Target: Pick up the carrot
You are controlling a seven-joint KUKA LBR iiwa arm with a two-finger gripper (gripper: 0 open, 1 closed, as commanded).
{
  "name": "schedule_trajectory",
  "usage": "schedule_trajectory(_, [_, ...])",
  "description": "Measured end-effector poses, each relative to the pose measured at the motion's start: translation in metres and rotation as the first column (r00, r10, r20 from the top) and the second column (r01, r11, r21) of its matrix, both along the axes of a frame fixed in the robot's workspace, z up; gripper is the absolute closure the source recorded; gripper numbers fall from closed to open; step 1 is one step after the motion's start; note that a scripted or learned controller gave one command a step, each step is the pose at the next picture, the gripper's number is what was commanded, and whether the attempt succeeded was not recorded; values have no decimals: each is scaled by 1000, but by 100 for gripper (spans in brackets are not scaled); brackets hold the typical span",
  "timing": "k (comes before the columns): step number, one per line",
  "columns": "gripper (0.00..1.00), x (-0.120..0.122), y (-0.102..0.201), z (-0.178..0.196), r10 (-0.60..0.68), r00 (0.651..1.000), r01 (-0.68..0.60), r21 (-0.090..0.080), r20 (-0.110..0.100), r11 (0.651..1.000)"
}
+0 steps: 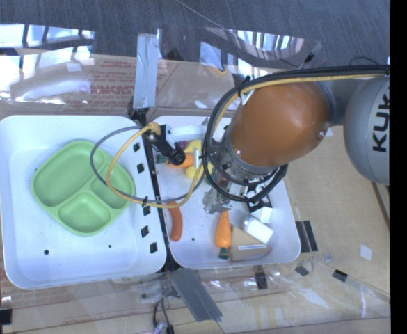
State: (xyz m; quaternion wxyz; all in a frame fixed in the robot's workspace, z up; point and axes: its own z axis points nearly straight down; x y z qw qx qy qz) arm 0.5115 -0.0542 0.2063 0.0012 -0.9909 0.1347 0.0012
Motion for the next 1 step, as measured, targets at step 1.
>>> schedule_trajectory(1, [100,1,-15,35,-255,967,255,-2,0,967])
